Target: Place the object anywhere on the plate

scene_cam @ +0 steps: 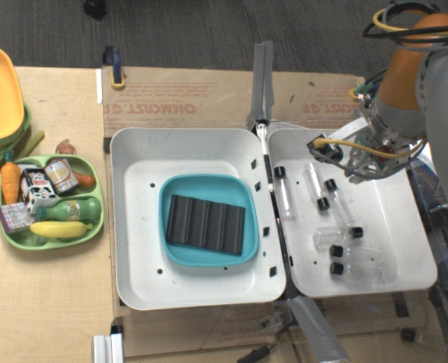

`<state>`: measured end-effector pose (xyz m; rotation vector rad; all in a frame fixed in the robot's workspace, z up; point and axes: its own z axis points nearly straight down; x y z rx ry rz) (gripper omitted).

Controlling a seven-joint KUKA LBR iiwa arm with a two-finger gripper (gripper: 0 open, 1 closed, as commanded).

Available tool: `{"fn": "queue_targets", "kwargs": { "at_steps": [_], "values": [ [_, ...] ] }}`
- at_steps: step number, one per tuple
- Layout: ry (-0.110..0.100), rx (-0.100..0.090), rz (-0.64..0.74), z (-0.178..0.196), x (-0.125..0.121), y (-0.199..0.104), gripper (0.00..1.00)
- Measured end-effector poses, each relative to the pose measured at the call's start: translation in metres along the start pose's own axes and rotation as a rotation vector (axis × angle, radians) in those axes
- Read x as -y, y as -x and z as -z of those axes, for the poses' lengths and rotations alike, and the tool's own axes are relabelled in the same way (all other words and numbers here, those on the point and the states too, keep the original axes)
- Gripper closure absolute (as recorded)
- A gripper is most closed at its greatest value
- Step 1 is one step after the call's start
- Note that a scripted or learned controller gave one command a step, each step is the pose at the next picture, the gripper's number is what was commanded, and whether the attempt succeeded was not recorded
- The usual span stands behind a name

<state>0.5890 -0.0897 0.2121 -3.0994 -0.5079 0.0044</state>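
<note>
Camera view, gripper (pixel 356 165), we cannot tell its grip, capped vials (pixel 325 195) beside it, ridged block (pixel 206 222) on plate (pixel 208 187) well apart

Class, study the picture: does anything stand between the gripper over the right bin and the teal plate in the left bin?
Yes. The bins' adjoining walls lie between the gripper and the teal plate. A dark ribbed block lies on the plate and covers most of it, leaving only a bare margin around it.
</note>
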Motion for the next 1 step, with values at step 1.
{"fn": "queue_targets", "kwargs": {
  "at_steps": [1],
  "values": [
    [0.000,0.000,0.000,0.0000,0.0000,0.0000,0.00]
  ]
}}
